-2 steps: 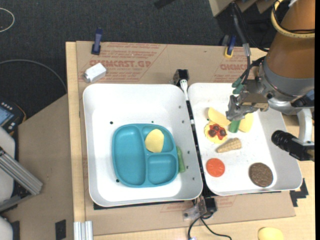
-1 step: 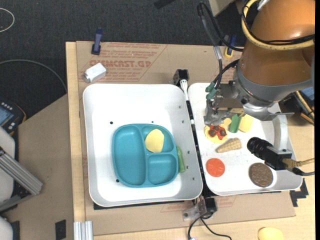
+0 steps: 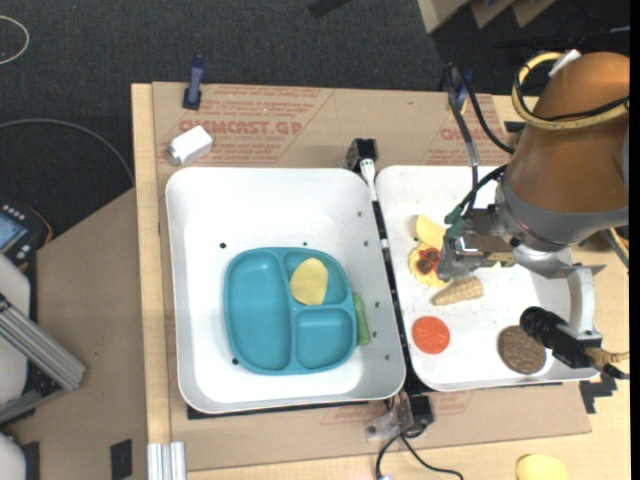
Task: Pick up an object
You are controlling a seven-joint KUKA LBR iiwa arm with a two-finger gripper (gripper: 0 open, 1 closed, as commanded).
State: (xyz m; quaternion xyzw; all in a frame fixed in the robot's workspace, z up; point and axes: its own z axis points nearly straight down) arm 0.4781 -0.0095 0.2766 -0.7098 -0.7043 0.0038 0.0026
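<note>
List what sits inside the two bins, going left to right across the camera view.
Blue divided tray → yellow disc in the tray's upper compartment → green piece at the tray's right edge → orange-red disc → gripper → brown round cookie.

left bin [image 3: 195, 268]: smooth white plastic, slight sheen
right bin [image 3: 470, 366]: same smooth white plastic
divided tray [image 3: 262, 313]: teal plastic, smooth, softly glossy
table [image 3: 300, 118]: matt brown cardboard sheet with faded red print
arm band [image 3: 580, 128]: glossy orange shell, highlights on its curve
tool [image 3: 462, 251]: dull grey metal
cone [image 3: 458, 290]: tan, rough, ridged surface
brown disc [image 3: 520, 349]: matt, grainy
floor [image 3: 100, 28]: dark carpet, coarse weave
</note>
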